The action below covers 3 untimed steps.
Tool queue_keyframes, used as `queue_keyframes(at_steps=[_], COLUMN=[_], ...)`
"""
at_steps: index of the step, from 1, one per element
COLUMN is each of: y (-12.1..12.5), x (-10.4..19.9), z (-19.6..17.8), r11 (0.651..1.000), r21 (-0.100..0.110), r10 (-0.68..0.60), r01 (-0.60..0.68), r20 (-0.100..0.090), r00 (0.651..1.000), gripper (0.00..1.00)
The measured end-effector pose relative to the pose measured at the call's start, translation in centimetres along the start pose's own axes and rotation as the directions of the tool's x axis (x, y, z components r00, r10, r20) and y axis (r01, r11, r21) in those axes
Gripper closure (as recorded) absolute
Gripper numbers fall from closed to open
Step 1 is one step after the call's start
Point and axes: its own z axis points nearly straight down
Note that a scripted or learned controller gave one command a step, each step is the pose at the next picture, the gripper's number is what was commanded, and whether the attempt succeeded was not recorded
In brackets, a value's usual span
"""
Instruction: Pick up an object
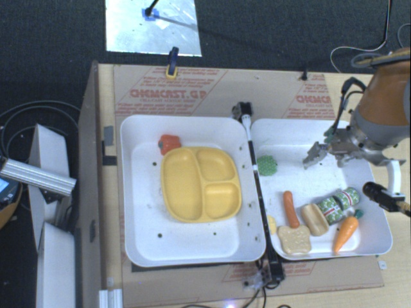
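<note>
We hold our gripper point(319, 154) with jaws spread and empty above the right bin point(385, 239), where sausage point(291, 208), can point(339, 203) and carrot point(345, 232) cluster near the front wall, ready for picking.

The left bin point(138, 236) holds a tray point(200, 183) with a pepper point(169, 143) behind it. The right bin point(376, 242) holds a ball point(267, 165), sausage point(291, 208), toast point(295, 240), can point(338, 203) and carrot point(345, 233).
</note>
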Motion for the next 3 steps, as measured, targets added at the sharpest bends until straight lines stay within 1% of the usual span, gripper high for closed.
queue_keyframes(at_steps=[1, 2, 3], y=[-1.8, -5.4, -5.3], x=[4.0, 5.2, 5.2], z=[7.5, 10.1, 9.1], r11=[1.000, 1.000, 1.000], r21=[0.003, 0.001, -0.002], r10=[-0.001, 0.001, 0.000], r01=[0.001, -0.001, 0.000], r20=[-0.001, -0.001, -0.001], r00=[1.000, 1.000, 1.000], gripper=[0.00, 0.00, 1.00])
